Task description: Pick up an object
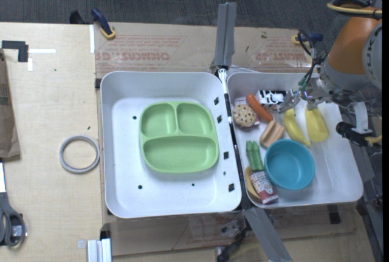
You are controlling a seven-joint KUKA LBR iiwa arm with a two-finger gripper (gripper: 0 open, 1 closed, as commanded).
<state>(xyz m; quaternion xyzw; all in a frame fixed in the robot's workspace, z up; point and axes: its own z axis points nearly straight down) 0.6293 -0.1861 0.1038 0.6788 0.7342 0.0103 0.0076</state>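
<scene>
Bench (48, 96) surface is what you see across most of the frame, pale wood on the left and printed cardboard along the upper middle, with two white bins side by side on it. Your left bin (115, 151), in the centre of the frame, carries a green divided plate (179, 137) lying flat in its middle. Your right bin (343, 188) sits against it toward the right of the frame and is crowded. Your arm (355, 48) comes in at the upper right, its orange band showing above the wrist, and the hand (304, 96) hangs over the upper part of the right bin, close above two yellow bananas (307, 126); you cannot tell from this angle whether it is spread or pressed together, and nothing is visibly caught in it. Below the bananas you have a blue bowl (290, 165) standing upright. Left of the bowl lie a hot dog (271, 132), a carrot (261, 110), a round cookie (244, 115), a green vegetable (254, 154) and a red packet (262, 186) at the lower edge. Outside the bins, a grey ring (79, 153) lies on the bench at the left.
</scene>
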